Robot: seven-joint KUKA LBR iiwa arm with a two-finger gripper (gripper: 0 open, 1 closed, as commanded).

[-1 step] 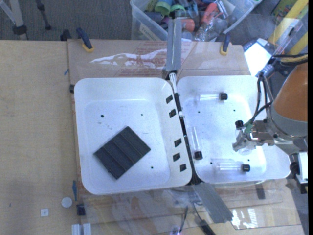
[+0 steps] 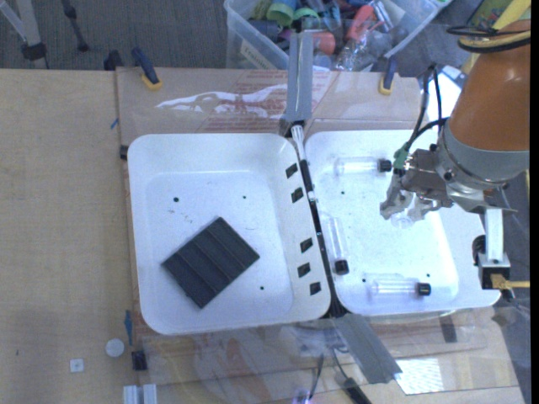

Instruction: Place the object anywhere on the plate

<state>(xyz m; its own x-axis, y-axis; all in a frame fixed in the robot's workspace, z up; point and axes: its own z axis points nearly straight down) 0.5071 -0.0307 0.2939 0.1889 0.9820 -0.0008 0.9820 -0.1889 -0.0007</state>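
You see a clear tube [image 2: 397,289] lying low in the right bin [image 2: 446,251]. The dark plate [image 2: 210,260] sits in the left bin [image 2: 152,225]. The gripper [image 2: 404,209] holds something clear.

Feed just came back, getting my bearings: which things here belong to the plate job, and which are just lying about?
Job:
dark plate in the left bin
three clear tubes in the right bin: top, middle, bottom
pincer over the right bin

Lying about:
toy tub behind the bins
clamps on the bench's back edge
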